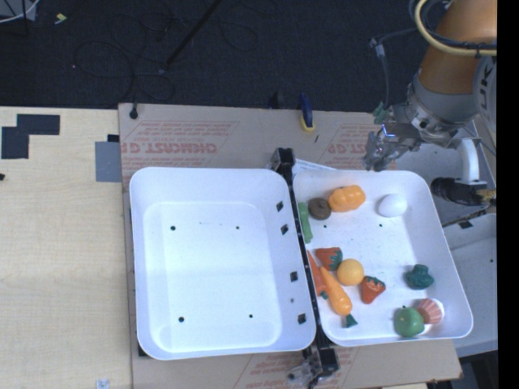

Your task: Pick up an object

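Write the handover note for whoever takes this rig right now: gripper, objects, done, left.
Gripper: hangs above the far rim of the right white bin, nothing visible between its fingers; open or shut cannot be told.
Objects, all in the right bin: white egg-shaped ball, orange lumpy toy fruit, brown ring-shaped piece, round yellow-orange ball, orange toy carrot, red strawberry-like toy, dark green leafy toy, green apple-like ball.
Left white bin: beside it, rims meeting.
Done: no pick yet.
Left: descend, grasp one object and lift. The white ball lies closest to the gripper.
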Robot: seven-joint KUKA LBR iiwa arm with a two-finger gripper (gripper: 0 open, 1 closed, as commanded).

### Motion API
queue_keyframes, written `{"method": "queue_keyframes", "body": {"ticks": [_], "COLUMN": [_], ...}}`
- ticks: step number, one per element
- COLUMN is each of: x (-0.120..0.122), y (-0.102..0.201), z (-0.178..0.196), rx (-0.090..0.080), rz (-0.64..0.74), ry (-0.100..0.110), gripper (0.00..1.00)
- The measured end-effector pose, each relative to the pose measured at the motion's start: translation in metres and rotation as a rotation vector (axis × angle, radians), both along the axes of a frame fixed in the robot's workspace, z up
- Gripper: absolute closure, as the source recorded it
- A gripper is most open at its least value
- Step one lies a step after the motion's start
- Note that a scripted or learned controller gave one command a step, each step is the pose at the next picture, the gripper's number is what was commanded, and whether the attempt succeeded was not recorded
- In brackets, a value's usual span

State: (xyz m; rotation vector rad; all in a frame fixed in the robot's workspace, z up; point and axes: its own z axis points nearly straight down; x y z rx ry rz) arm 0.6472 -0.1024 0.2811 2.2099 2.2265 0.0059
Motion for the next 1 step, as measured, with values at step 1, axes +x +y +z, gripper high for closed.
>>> {"method": "queue_keyframes", "body": {"ticks": [1], "x": [-0.0031], "y": [0.0418], "z": [0.0682], "rx": [0.001], "rz": [-0.005], "ry": [0.005], "gripper": [1.0]}}
